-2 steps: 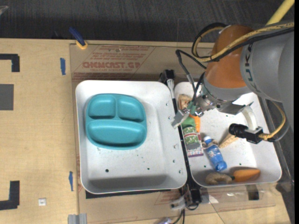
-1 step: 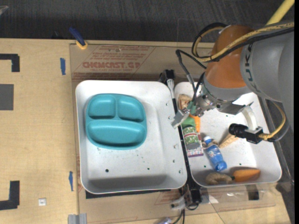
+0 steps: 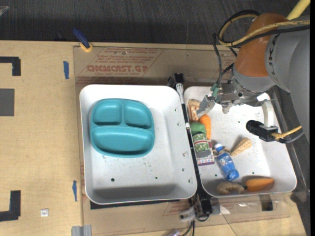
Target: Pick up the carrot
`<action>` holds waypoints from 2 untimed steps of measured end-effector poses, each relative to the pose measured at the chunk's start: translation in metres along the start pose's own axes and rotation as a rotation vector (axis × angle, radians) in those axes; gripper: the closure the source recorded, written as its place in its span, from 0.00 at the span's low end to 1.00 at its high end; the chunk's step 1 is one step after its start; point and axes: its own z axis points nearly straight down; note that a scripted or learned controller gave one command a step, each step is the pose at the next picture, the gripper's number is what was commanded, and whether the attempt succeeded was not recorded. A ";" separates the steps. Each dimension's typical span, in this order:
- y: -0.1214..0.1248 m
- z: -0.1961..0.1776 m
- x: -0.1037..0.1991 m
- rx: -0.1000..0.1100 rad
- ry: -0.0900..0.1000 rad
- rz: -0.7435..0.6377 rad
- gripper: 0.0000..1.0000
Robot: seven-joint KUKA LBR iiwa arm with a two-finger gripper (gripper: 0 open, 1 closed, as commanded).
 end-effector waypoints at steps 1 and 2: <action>0.000 0.000 0.002 0.000 0.001 -0.002 0.00; 0.000 0.000 0.002 0.000 0.001 -0.002 0.00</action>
